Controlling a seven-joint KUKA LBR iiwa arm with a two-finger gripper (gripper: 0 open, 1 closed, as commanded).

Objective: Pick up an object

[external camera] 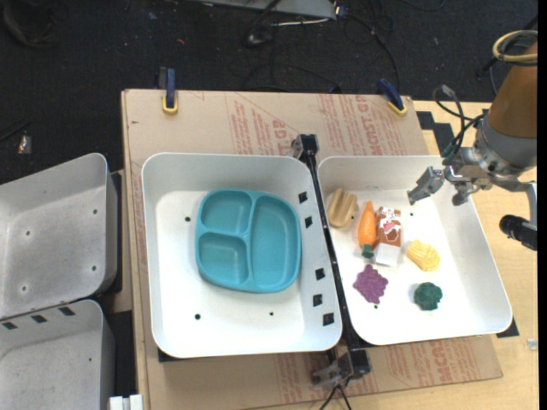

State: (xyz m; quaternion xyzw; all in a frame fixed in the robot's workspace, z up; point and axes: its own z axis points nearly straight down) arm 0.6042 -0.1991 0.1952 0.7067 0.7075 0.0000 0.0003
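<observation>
While nothing is held yet, risks come first:
Risk: toys (390,250) sit close in the right bin (479,254); a descent could nudge neighbours or close on two.
Near: knobbly purple grapes (371,284), green broccoli (427,295).
Middle: ridged yellow corn (422,254), smooth carrot (367,224), glossy teal tray (249,240).
Far: gripper (440,184) above the bin edge, fingers spread, grasping nothing.

We see smooth white plastic bins (231,182), slightly glossy. Teal divided plate (249,239) looks like matt plastic. Bench board (256,122) reads as rough brown cardboard.
</observation>
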